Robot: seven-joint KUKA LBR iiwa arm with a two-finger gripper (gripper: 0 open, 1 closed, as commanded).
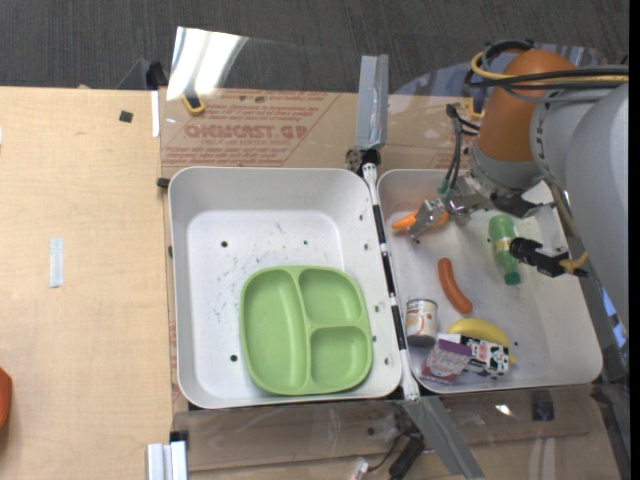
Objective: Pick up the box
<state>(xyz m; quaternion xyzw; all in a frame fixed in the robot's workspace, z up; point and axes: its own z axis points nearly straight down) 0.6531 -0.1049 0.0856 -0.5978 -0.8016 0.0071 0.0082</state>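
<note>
Box [465,357] lies at the near edge of the right bin [560,363], just beside the banana [478,330] and the can [421,320]. The gripper [437,213] hovers well beyond the sausage [455,284], jaws state unclear. Crowding neighbours could block a clean descent or get grabbed instead.

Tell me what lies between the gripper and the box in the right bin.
In the camera view, a red sausage lies between the gripper and the box; nearer the box sit a yellow banana and a small can.
</note>
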